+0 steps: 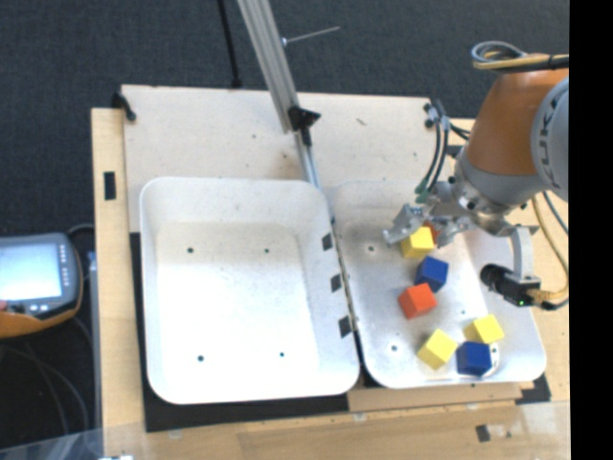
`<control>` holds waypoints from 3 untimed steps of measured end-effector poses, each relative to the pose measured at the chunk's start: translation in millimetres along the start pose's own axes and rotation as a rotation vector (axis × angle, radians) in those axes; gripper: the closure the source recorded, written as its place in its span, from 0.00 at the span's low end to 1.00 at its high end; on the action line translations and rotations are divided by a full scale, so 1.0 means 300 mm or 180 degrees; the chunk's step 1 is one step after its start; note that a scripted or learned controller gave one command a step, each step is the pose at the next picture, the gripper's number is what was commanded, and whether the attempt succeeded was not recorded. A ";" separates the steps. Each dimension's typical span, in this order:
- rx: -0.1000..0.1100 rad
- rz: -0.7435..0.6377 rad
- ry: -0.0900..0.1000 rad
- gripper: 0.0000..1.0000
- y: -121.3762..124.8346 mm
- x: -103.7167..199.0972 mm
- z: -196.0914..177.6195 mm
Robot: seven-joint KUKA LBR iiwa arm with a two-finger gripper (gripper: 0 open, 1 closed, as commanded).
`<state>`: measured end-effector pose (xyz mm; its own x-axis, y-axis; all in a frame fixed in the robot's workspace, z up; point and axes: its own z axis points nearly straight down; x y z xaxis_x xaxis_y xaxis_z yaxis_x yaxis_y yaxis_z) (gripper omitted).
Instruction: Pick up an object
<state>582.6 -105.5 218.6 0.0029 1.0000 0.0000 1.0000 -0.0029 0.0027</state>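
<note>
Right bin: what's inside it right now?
In the right bin: three yellow cubes, two blue cubes, one orange cube. The gripper sits over the top yellow cube; the arm covers the bin's far right corner.

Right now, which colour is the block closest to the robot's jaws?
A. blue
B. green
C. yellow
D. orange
C: a yellow block lies right at the gripper in the right bin, while a blue block and the orange block sit further down the bin.
</note>
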 end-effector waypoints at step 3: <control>0.0018 -0.0022 -0.0003 0.00 0.264 -0.307 0.241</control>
<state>661.6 -197.8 146.6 -0.0041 1.0000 -0.0009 1.0000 0.0041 -0.0029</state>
